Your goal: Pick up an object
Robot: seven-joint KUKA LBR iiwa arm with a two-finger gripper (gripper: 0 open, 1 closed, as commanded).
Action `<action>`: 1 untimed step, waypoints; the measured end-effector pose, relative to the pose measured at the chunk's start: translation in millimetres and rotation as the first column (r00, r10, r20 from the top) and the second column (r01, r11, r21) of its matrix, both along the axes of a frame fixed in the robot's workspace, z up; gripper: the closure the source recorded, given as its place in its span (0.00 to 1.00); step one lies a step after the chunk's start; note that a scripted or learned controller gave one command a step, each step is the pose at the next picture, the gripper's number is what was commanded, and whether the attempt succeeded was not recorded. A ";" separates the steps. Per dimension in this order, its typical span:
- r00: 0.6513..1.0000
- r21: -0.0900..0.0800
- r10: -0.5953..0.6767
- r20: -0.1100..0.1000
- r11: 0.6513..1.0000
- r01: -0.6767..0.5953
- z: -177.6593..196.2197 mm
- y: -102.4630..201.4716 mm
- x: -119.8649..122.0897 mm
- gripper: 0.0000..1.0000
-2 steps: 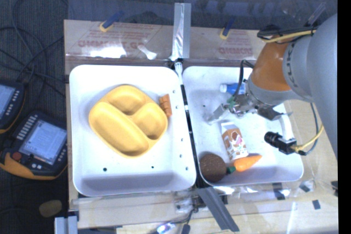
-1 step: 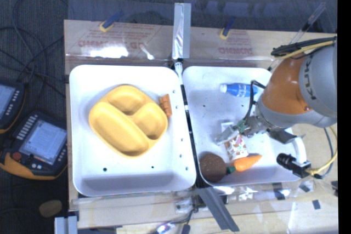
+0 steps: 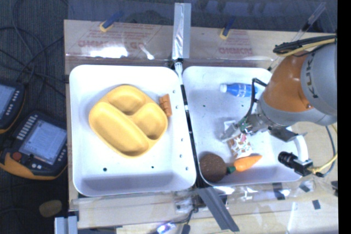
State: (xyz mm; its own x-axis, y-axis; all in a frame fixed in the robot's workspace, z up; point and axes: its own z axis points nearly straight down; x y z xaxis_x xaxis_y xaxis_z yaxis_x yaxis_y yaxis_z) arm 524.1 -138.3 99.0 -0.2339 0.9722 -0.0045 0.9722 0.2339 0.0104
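Gripper (image 3: 241, 127) low in right bin (image 3: 208, 80), over crumpled packet (image 3: 239, 142); carrot (image 3: 247, 161) and brown ball (image 3: 211, 166) just below, bottle (image 3: 237, 89) above. Centre your grasp on packet, keep clear of carrot. Wrist hides fingers: can't tell how wide they stand or whether anything is gripped.

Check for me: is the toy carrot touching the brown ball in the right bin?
Touching. The camera view shows the carrot's green leafy end meeting the brown ball's right side with no white bin floor between them.
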 end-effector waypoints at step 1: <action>0.999 0.000 -0.035 -0.013 0.999 0.035 119.6 65.3 -4.6 1.00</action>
State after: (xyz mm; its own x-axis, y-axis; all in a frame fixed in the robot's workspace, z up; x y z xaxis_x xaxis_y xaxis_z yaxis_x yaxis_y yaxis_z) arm 519.5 -73.0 218.6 -0.1996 0.9799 -0.0011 0.9799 0.1996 -0.0023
